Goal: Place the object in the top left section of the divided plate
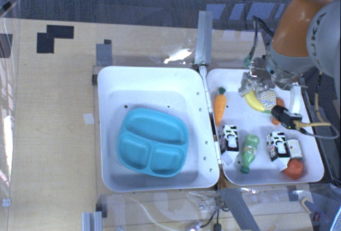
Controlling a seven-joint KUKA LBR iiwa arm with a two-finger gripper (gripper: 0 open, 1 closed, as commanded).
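Tomato (294, 168) (front-rt), plate (153, 141) in left bin (109, 118)

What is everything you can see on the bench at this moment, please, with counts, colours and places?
bins: 2, white, side by side on the bench
divided plate: 1, blue, left bin
carrot: 1, orange, right bin by the divider
banana: 1, yellow, right bin, under the gripper
bottle: 1, green, right bin, near edge
cow-print cartons: 2, black and white, right bin
tomato: 1, red-orange, right bin, near right corner
gripper: 1, grey, over the banana
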